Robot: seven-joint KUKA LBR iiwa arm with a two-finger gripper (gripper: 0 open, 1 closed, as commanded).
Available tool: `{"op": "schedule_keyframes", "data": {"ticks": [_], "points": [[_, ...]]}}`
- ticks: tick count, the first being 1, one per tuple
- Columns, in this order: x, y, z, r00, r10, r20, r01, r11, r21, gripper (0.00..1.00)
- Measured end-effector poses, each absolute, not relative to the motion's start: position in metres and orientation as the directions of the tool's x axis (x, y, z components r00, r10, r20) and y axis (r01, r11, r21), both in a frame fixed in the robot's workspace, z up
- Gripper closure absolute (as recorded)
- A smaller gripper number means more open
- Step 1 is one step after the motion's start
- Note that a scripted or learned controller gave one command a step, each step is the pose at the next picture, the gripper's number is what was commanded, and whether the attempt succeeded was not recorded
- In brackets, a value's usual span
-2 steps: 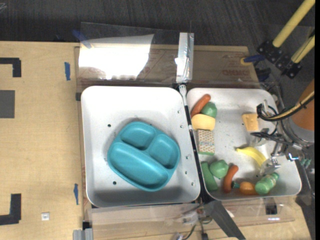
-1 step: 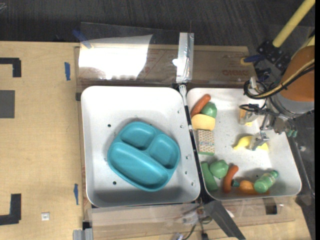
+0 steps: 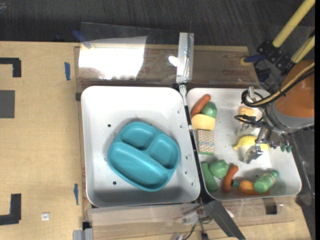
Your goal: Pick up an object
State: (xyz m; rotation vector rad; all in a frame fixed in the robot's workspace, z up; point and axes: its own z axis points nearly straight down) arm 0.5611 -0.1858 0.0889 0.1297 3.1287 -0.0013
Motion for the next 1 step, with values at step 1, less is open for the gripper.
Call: {"op": "schedule_keyframes", "data": {"ticks": [1], "points": [[0.5804, -0.2239, 0.0883, -1.0, -0.026, -0.012, -0.026, 1.0, -0.004, 0.0]]}}
